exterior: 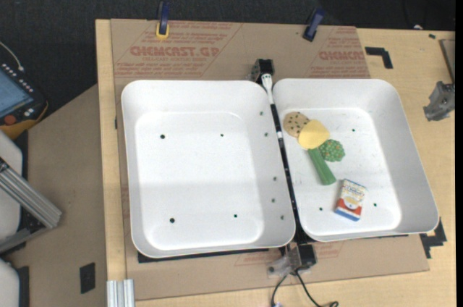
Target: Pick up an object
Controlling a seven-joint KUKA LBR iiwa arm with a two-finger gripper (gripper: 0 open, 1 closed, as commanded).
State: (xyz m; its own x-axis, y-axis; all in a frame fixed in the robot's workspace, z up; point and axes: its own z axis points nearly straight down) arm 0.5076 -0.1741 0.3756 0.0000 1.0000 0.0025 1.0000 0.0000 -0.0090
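At the tabletop's right edge a grey metal end effector pokes in, well clear of both bins; whether it is open or closed cannot be told. The round tan cookie, yellow lemon-shaped piece, green broccoli toy and small red-and-blue carton lie in the right-hand white bin.

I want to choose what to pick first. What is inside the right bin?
The right bin holds a cookie, a yellow piece partly over it, a green broccoli-like toy and a small carton. What lies beneath the yellow piece is covered.
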